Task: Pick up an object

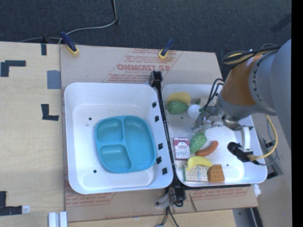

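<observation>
Cardboard-topped bench, two white bins: gripper [202,121] low in right bin [246,174] center, grip state unreadable, toy food crowded along that bin's left wall, green piece [198,141] nearest, so neighbors could block a clean grab.

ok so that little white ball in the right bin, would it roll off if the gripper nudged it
Probably. The white ball looks round and smooth, so a sideways nudge would likely send it rolling. The green piece beside it might stop it on that side. It looks small and light, so two fingers could squeeze it out.
</observation>
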### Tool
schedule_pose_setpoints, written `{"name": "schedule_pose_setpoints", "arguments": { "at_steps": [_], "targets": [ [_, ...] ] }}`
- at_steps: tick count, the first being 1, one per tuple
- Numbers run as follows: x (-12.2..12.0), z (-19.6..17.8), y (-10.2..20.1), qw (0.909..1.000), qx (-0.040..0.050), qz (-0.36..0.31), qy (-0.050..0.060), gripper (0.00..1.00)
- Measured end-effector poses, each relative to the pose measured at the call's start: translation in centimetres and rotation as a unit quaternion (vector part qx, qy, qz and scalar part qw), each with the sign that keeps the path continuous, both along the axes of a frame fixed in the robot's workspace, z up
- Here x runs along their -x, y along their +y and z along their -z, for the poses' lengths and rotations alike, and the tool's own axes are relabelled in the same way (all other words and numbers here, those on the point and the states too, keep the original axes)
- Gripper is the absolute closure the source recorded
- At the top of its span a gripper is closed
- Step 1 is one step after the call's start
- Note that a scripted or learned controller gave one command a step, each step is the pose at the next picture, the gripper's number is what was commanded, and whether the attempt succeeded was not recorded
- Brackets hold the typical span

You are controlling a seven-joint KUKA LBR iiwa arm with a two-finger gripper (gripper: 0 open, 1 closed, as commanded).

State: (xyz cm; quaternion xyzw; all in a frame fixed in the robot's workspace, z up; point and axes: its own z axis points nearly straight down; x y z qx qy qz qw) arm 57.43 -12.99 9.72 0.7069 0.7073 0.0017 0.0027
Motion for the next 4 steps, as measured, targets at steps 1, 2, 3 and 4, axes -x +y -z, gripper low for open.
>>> {"name": "schedule_pose_setpoints", "arguments": {
  "at_steps": [1,2,3,4],
  "targets": [
    [0.0,0.1,0.0,1.0,-0.0001,0.0,0.001,0.0],
    [-8.2,-1.4,3.0,1.0,-0.0007,-0.001,0.004,0.0],
    [-9.0,0.9,2.4,1.0,-0.0013,-0.001,0.01,0.0],
    [-8.8,-0.1,2.4,0.9999,-0.0013,-0.002,0.017,1.0]
  ]
}}
